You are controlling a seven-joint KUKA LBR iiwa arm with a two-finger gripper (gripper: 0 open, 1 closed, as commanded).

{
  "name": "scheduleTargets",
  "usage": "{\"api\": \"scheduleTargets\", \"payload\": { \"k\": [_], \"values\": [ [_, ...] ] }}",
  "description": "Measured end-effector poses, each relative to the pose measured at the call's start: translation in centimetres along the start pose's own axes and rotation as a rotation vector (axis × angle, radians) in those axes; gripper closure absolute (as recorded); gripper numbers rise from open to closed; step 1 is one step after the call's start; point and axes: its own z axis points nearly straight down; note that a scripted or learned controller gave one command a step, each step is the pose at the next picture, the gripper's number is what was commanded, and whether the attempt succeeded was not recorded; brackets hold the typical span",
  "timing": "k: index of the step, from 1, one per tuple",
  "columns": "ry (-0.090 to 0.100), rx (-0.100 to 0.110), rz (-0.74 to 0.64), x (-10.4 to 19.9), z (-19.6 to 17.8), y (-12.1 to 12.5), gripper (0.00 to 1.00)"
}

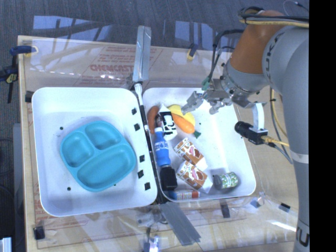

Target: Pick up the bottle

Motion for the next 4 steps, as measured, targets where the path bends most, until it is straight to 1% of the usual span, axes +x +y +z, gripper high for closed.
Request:
{"api": "scheduleTargets", "payload": {
  "k": [1,2,3,4],
  "values": [
    [-0.001,-0.001,-0.206,5.4,9.6,-1.3,0.0],
    [-0.007,-0.009,0.091,5.3,13.0,-5.7,0.0],
    [0.0,-0.003,-0.065,4.2,13.2,0.4,0.0],
    [0.0,-0.002,0.091,2.0,13.1,5.3,0.0]
  ]
}}
